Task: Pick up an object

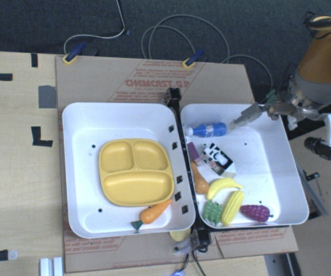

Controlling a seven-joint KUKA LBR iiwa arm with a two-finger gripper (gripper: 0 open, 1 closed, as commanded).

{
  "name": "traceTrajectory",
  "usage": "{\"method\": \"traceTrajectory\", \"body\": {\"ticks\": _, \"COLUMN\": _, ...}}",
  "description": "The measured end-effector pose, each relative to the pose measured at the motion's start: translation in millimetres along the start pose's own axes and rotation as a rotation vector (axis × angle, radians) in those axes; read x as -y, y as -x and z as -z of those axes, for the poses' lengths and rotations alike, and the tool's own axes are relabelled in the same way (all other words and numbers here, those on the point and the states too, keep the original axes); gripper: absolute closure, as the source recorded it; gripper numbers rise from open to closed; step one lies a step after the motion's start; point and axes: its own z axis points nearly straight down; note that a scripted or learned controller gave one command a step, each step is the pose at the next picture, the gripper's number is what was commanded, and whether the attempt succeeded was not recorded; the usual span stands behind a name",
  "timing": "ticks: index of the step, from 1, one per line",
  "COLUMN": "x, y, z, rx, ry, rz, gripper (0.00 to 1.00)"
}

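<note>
Camera view: gripper [238,121] low over right bin's [280,171] far edge, beside blue bottle [208,130]; finger state unreadable, nothing visibly held.

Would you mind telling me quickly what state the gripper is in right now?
Gripper: cannot be told; it sits over the right bin beside the blue bottle, with nothing visibly held.

tray [135,171] in left bin [79,154] | carrot [153,213] before tray | bottle [208,130] in right bin [283,171]

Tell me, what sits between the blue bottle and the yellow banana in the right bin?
In the camera view, a small black-and-white printed packet lies between the blue plastic bottle and yellow toy banana.
</note>
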Motion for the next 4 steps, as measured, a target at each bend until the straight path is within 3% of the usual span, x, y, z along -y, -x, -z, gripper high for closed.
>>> {"method": "traceTrajectory", "body": {"ticks": 1, "x": -12.7, "y": -55.9, "z": -85.5, "rx": -0.001, "ry": -0.004, "rz": 0.004, "gripper": 0.0}}
{"method": "traceTrajectory", "body": {"ticks": 2, "x": 25.3, "y": 15.6, "z": -87.6, "rx": 0.001, "ry": -0.002, "rz": -0.004, "gripper": 0.0}}
{"method": "traceTrajectory", "body": {"ticks": 3, "x": -47.6, "y": -34.1, "z": -137.2, "rx": 0.0, "ry": 0.003, "rz": 0.007, "gripper": 0.0}}
{"method": "traceTrajectory", "body": {"ticks": 4, "x": -67.2, "y": -13.5, "z": -104.0, "rx": 0.001, "ry": 0.004, "rz": 0.001, "gripper": 0.0}}
